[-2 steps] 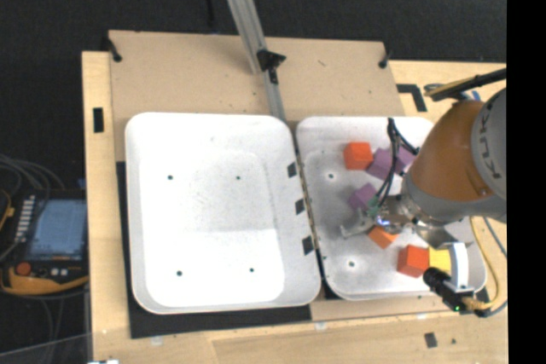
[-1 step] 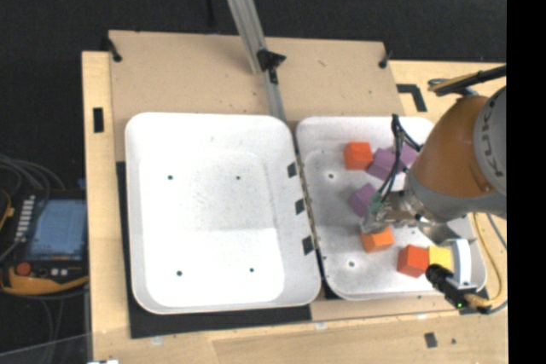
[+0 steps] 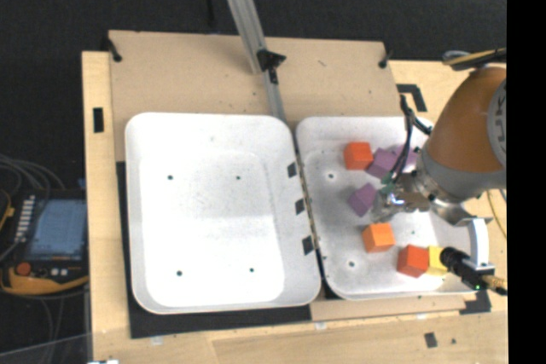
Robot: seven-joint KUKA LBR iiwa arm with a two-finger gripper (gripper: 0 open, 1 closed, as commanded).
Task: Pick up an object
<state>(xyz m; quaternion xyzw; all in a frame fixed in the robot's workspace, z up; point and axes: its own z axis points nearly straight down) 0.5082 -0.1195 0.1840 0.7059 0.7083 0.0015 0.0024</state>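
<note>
In the right bin, your pincer sits beside a purple block; its state: cannot tell.

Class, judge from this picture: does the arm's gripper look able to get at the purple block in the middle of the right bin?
Probably yes. The gripper hangs just beside the purple block, with bare bin floor around that block.
</note>
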